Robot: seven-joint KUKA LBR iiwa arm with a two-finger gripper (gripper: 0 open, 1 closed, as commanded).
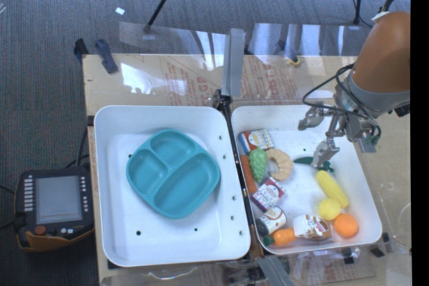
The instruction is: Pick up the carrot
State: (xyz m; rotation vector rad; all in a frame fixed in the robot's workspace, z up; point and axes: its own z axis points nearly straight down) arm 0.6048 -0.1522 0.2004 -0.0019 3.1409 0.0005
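Tightly wedged, carrot (248, 174) hugs the right bin's (373, 201) left wall (gripper (326, 156) well apart).

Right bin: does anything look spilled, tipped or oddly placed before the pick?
Nothing looks spilled or broken. The carrot lies pressed along the right bin's left wall, crowded by other toy food, which may hamper a grasp. The gripper hovers over the bin's middle, away from it.

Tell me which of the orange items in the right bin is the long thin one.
The carrot, lying along the right bin's left wall beside the green vegetable. The orange fruit is round, and the small orange piece is stubby.
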